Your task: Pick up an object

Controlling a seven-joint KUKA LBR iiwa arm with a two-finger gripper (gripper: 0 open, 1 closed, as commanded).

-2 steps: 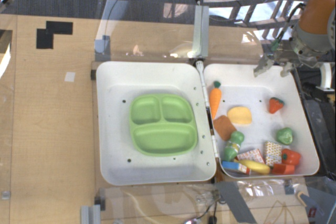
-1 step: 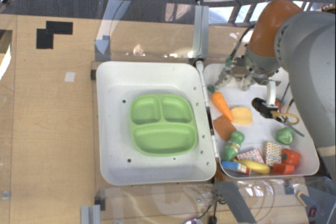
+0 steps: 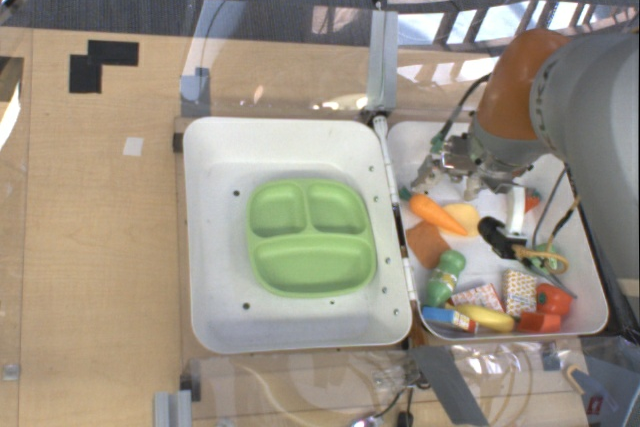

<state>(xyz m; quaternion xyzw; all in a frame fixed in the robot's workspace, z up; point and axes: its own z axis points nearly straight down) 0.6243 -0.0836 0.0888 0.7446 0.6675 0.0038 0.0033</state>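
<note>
Here the pincer (image 3: 452,177) hangs low over the upper part of the right bin (image 3: 592,313), just above the toy carrot (image 3: 438,213) that lies among other toys, while the green divided plate (image 3: 309,237) rests in the left bin (image 3: 215,245).

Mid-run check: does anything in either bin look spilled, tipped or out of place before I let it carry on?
Nothing stands out. The green divided plate lies flat in the left bin. The toys are jumbled loosely in the right bin, carrot included, but all sit inside its walls. The gripper hangs above that bin's far end.
</note>
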